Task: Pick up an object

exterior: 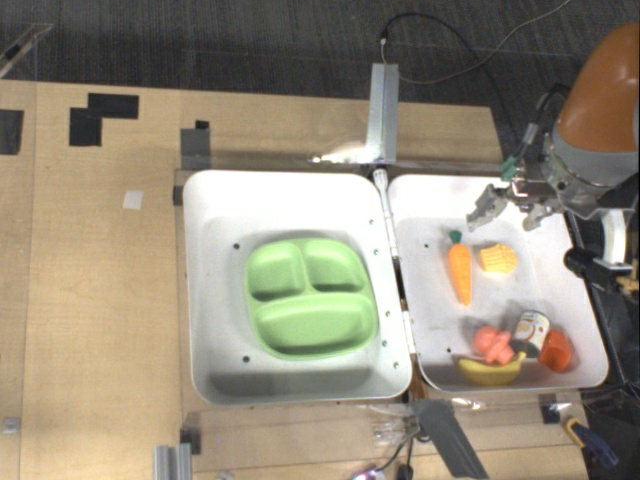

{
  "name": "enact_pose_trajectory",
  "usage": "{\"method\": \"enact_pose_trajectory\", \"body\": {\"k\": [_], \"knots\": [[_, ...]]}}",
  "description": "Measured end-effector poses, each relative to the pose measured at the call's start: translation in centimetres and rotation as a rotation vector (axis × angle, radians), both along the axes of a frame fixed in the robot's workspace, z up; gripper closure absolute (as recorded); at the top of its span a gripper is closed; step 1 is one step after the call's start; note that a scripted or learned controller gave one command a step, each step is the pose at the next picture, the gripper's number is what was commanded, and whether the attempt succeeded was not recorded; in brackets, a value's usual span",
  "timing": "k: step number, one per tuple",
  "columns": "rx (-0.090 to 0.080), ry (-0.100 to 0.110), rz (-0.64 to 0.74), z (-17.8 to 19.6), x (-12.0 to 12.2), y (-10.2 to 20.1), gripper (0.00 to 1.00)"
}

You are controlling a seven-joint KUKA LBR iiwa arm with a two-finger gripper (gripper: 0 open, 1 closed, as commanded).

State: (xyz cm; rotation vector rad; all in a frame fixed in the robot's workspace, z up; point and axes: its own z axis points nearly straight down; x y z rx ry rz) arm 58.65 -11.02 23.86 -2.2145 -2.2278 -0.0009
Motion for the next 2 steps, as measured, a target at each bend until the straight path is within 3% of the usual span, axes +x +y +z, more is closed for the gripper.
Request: {"method": "enact_pose_trajectory", "body": {"k": [1,2], "knots": [[0.000,-0.003,0.117,-14.51,-0.92,1.64,0.00],[0.001,-0.004,0.117,-13.70,-0.75,1.66,1.00]]}}
